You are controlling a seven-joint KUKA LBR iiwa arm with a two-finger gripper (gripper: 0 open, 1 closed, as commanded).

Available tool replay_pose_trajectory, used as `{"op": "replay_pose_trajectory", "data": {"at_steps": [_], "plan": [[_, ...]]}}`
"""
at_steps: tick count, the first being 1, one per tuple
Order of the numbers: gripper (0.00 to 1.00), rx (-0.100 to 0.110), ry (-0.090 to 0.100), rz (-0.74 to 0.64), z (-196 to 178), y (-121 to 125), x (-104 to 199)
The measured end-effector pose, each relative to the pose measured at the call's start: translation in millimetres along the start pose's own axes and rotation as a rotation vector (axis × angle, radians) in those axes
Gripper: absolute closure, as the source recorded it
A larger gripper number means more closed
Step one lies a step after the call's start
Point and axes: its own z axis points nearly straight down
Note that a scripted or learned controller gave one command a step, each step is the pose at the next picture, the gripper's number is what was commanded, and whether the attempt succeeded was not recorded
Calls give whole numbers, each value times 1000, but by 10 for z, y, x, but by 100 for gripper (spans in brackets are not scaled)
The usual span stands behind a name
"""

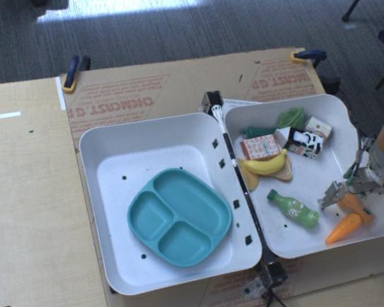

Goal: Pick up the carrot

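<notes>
Your arm enters low from the right, its gripper down in the right bin near the front right corner. Whether anything is pinched cannot be told. The carrot lies just below it, beside the green bottle.

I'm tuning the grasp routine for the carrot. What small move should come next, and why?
Probably a short descent straight onto the carrot. The gripper hangs just above it in the right bin, near the front right corner, and the green bottle lies apart to the left.
</notes>
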Motion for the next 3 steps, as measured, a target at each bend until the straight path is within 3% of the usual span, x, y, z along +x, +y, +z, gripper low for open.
{"op": "replay_pose_trajectory", "data": {"at_steps": [1,3], "plan": [[100,-4,-9,5,-102,2,-37],[100,-6,-11,245,-866,23,897]]}}
